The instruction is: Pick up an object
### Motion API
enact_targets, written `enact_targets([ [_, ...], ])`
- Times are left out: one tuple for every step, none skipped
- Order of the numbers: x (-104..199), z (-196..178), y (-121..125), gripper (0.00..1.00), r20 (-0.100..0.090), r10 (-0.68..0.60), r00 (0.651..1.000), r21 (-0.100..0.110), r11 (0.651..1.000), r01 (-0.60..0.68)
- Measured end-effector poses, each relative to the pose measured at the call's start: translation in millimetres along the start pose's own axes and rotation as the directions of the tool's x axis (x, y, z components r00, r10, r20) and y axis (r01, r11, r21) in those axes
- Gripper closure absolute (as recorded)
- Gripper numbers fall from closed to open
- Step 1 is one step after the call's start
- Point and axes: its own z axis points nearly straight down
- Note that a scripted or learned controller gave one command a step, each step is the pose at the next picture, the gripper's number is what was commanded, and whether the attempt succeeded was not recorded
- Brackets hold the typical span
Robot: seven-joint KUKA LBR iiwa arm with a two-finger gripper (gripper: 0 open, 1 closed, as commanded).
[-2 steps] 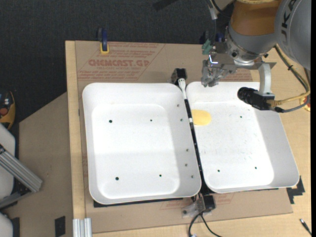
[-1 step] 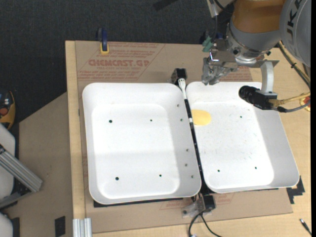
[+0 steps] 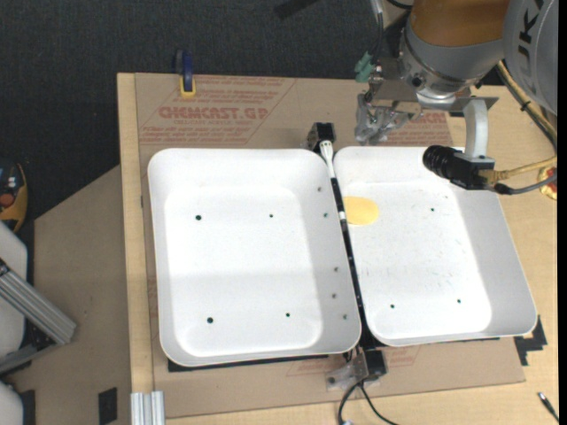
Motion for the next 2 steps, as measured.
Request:
enact_targets([
  [51.2, 90.0, 16.5, 1.0, 0.0, -0.002, 1.0, 0.014, 1.0, 0.002],
  [6.7, 68.4, 17.1, 1.0, 0.002, 0.007, 1.0, 0.002, 1.0, -0.007],
])
